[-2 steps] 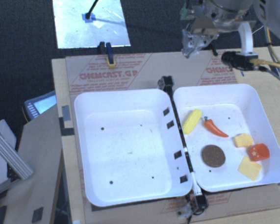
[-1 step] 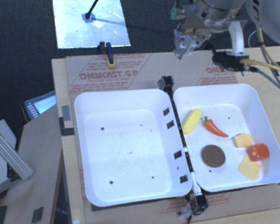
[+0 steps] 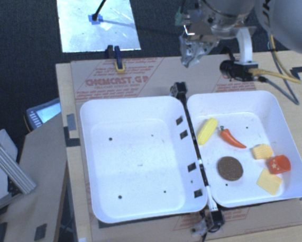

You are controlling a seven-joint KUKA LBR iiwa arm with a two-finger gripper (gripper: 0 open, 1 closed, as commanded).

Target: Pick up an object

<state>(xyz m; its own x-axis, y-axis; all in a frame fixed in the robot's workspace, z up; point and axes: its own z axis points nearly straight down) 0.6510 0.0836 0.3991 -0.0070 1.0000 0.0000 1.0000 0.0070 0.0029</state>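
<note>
Yellow corn cob (image 3: 206,131) sits in the right bin (image 3: 277,103), far-left part, tilted, close to the divider between the bins. Just right of it we see an orange-red chilli pepper (image 3: 232,138) with a small green stem, near the corn but apart from it. Nearer to us, a brown round disc (image 3: 230,168) lies flat, apart from the rest. On the right side of that bin: a small yellow-orange cube (image 3: 262,151), a red tomato-like piece (image 3: 279,164) just near-right of the cube, and a pale yellow wedge (image 3: 269,181) touching or almost touching the red piece; we can't tell which.

Left bin (image 3: 90,150) is white with a few dark dots on the floor.

Gripper (image 3: 192,53) hangs above the far edge of the bench, beyond the right bin's far-left corner, well apart from all the objects. Nothing is visible between its fingers; open or closed, we can't tell from this angle. The orange band and grey arm enter from the top right.

Both bins rest on a brown cardboard sheet (image 3: 136,74) with red lettering. A yellow-and-black clamp (image 3: 117,60) sits on its far edge. Beyond that lies a shiny silver sheet (image 3: 78,29).
</note>
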